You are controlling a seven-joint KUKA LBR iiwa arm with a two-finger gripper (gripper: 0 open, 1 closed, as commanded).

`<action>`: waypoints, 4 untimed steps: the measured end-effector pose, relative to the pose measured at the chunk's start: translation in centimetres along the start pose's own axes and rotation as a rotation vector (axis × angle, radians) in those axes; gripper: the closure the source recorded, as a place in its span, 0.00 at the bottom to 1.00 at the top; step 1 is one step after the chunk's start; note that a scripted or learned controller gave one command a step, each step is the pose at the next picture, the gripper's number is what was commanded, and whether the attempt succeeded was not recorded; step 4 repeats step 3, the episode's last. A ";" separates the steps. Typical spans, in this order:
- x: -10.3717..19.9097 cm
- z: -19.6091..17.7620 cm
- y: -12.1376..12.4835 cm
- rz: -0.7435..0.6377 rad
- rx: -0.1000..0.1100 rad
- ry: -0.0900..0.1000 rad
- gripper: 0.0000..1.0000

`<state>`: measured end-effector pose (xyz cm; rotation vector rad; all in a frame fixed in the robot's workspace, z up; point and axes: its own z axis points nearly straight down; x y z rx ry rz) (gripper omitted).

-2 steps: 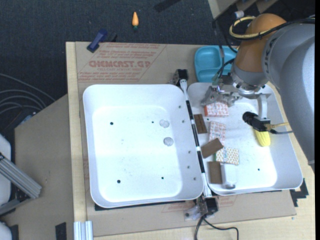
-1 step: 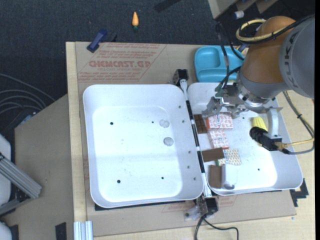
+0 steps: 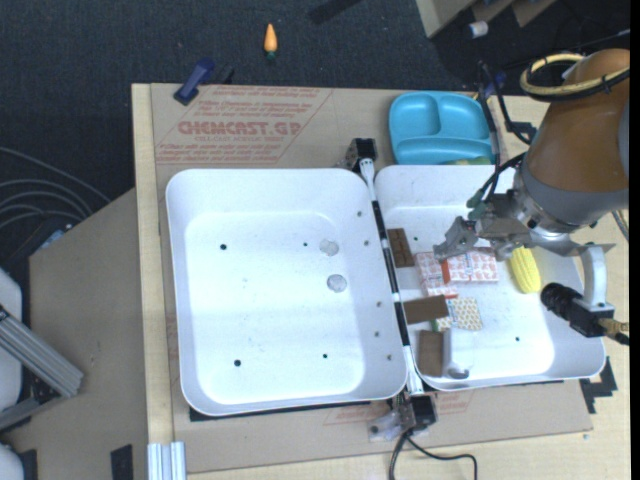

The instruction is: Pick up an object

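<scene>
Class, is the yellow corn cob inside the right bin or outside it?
Inside: the corn cob lies on the right bin floor, within its rim.

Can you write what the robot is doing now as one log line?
phase: reaching | gripper: above red-and-white packet | bin: right bin | grasp: not seen

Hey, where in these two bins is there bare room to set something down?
The left bin is nearly all bare floor. In the right bin, free patches lie along the far wall and in the near right corner beyond the corn cob. Its middle is crowded: brown blocks, a red-white packet, and the gripper above.
</scene>
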<state>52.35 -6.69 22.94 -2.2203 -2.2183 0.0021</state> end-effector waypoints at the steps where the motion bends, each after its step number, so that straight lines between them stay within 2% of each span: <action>1: 3.6 -2.9 -0.9 -0.002 -0.003 -0.001 1.00; 2: 3.8 -2.8 2.4 -0.002 -0.003 -0.001 1.00; 3: 0.8 -1.0 9.5 -0.001 -0.004 -0.002 1.00; 4: 0.8 -1.0 9.5 -0.001 -0.004 -0.002 1.00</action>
